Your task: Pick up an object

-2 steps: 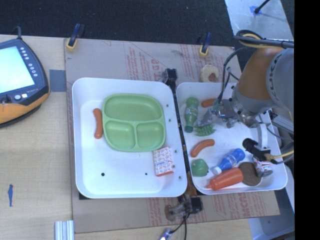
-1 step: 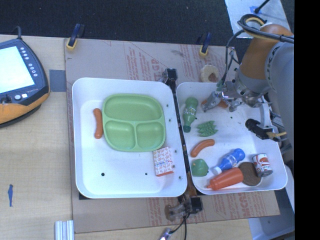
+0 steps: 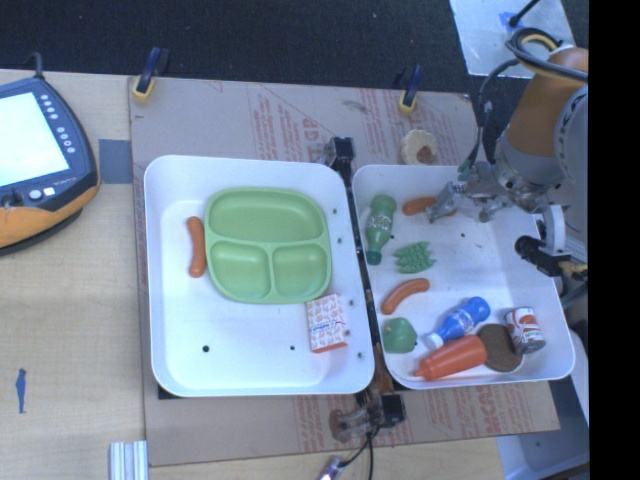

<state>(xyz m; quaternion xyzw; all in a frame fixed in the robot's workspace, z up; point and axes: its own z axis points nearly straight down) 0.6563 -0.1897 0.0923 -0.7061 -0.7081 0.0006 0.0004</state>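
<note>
- Camera view: end effector (image 3: 470,200) sits over the top edge of the right bin (image 3: 560,313), hanging above a small orange sausage (image 3: 419,206). Can't tell whether it's released or clenched; nothing visibly between the fingers.
- Small orange sausage lies near the right bin's top-left corner, long axis roughly left-right, its right end under the end effector.
- Second orange sausage (image 3: 404,293) mid-bin, long axis diagonal, lower-left to upper-right.
- Green bottle (image 3: 379,226) along the right bin's left wall, long axis near vertical in the view, cap end toward the bottom.
- Green leafy piece (image 3: 413,258) just right of the green bottle, between the two sausages.
- Bottom of the right bin is crowded: green round piece (image 3: 398,335), blue bottle (image 3: 459,320) lying diagonally, orange carrot (image 3: 452,358) pointing left-right, brown round piece (image 3: 499,347) touching the carrot, small can (image 3: 524,329) by the right wall.
- Left bin (image 3: 170,298) holds a green divided plate (image 3: 268,244), an orange sausage (image 3: 197,246) lying vertical left of it, and a small red-and-white packet (image 3: 327,323) at the plate's lower-right corner.
- Both bins rest on a cardboard sheet (image 3: 260,118) clamped to the wooden tabletop (image 3: 60,348); a teach pendant (image 3: 40,163) is at far left.
- A beige round piece (image 3: 420,147) sits on the cardboard just above the right bin.
</note>
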